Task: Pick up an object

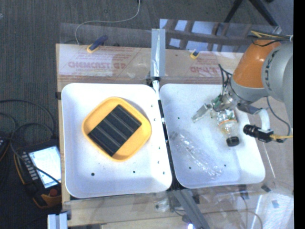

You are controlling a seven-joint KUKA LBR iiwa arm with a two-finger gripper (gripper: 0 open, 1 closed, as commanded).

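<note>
Camera view, claw: the claw (220,108) is low in the right bin (248,173), at its upper middle; one silvery finger juts left, and I cannot tell whether it is spread, closed or gripping anything
Camera view, target: a small clear bottle with a dark cap (228,128) lies just below the claw, touching or nearly so
Risk: the bottle looks round and slick, so it may roll or squirt out if the fingers close off-centre
Nearby: a crumpled clear plastic wrap (195,154) lies lower left in the same bin, hard to see and grasp
Other bin: a yellow dish with a black ribbed insert (116,128) sits in the left bin (76,175), well apart
In the way: nothing lies between claw and bottle; the arm's black cable plug (255,131) hangs near the right wall
</note>
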